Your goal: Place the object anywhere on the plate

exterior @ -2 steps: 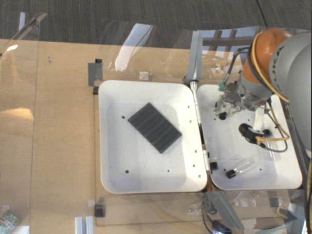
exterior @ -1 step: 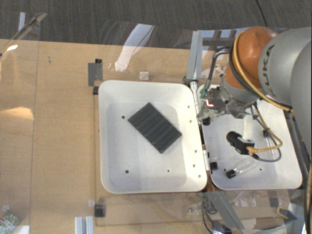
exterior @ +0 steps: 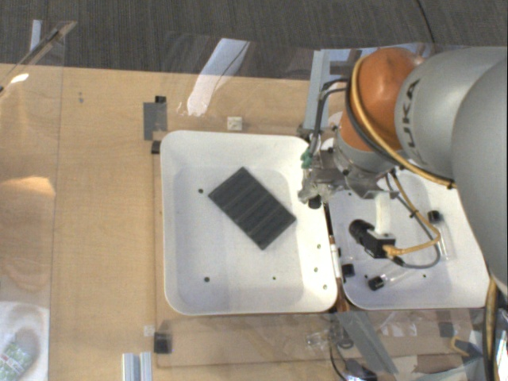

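Observation:
A dark grey ribbed rectangular plate lies flat and turned at an angle in the middle of the left bin. My gripper hangs over the rim between the two bins, just right of the plate's right corner and apart from it. The grey arm with its orange band covers much of the right bin from above. I cannot make out any object at the gripper.
Small black bits lie on the right bin's floor. A little white block sits on the wooden bench behind the left bin. Black clamps stand at the left bin's corners.

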Robot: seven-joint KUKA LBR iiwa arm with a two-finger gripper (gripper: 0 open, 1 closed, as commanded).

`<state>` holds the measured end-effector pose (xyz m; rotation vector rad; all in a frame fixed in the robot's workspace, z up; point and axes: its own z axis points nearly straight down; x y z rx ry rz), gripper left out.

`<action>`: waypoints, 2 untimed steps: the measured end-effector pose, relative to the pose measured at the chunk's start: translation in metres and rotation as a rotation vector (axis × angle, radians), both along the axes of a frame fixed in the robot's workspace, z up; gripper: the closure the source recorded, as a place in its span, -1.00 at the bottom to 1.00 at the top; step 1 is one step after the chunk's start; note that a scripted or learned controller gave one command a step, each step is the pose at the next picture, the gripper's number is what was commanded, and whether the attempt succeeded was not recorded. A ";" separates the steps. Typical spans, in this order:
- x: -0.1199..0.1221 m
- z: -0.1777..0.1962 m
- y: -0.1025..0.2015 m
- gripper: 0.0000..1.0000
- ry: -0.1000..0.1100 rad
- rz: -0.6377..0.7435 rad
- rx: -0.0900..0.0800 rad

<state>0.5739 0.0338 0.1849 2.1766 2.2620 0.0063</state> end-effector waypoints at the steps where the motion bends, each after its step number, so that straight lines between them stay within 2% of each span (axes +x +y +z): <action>1: 0.000 0.000 -0.001 -1.00 0.000 -0.001 0.000; 2: 0.002 0.011 0.000 1.00 -0.005 0.001 0.001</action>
